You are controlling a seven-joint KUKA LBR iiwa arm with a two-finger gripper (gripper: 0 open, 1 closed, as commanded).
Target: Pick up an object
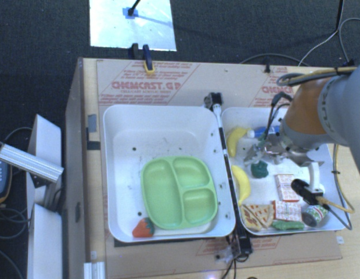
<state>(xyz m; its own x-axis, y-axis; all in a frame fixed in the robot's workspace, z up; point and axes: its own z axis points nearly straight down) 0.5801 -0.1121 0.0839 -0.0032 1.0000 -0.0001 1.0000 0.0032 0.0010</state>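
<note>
The gripper [262,154] is low inside the right bin [327,156]; its opening state cannot be determined. A dark green object [260,168] lies directly beneath it, contact unclear. Relative to that green object: one banana [235,139] sits up and left, another banana [242,182] just left and below, a pizza slice [257,215] well below, red-and-white packets [286,197] lower right.
</note>
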